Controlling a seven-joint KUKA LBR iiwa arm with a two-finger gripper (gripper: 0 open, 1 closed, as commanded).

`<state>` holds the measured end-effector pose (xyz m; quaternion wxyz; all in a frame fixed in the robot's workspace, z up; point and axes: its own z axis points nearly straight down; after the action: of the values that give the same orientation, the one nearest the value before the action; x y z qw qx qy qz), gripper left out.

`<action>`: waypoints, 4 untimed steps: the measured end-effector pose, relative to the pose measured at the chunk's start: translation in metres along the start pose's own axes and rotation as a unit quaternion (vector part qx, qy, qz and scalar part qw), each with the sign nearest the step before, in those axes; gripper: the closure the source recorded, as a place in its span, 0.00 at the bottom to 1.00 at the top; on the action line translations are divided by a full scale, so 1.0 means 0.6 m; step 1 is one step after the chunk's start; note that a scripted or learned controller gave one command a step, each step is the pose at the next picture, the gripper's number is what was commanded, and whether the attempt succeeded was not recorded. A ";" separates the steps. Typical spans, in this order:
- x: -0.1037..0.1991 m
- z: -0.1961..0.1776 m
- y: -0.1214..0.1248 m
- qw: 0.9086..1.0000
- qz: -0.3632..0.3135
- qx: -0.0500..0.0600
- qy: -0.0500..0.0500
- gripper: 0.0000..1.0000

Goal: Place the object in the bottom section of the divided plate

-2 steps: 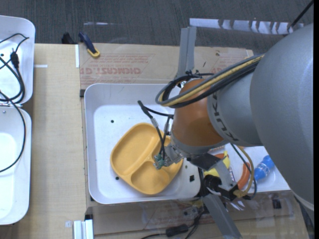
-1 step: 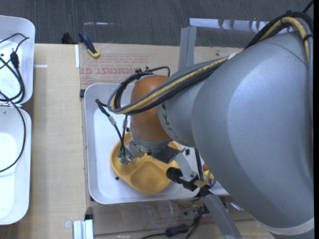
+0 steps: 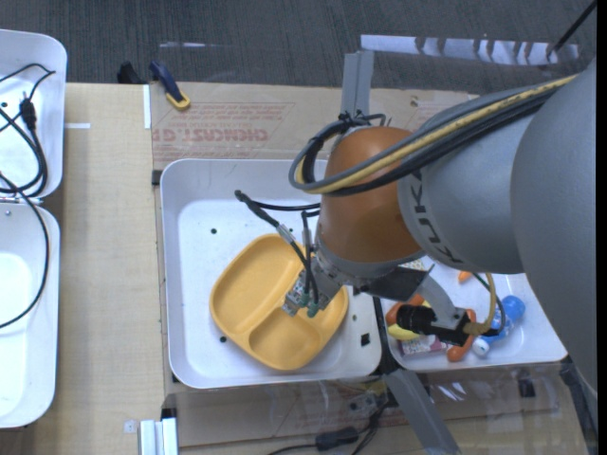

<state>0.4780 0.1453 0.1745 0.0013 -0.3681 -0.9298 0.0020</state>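
Blue-handled tool (image 3: 167,85) lying on cardboard sheet (image 3: 237,121) at counter's far edge; black cables (image 3: 24,140) trailing over white tray (image 3: 28,74) at left.

Arm (image 3: 493,188) hiding much of right bin (image 3: 531,349), pincer (image 3: 303,301) too small to read, yellow divided plate (image 3: 256,311) partly covered

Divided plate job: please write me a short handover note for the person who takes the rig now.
Gripper: low over the yellow divided plate in the left bin; whether the fingers are open or holding anything cannot be told from this view.
Things: several small objects lie in the right bin, partly behind the arm.
Done: no object seen resting in any plate section.
Left: confirm what the gripper carries, then place the object in the plate's bottom section.
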 end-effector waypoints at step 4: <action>0.024 -0.065 0.030 0.991 -0.134 0.001 0.000 1.00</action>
<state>0.4798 0.1683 0.2135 0.0018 -0.2404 -0.9707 0.0028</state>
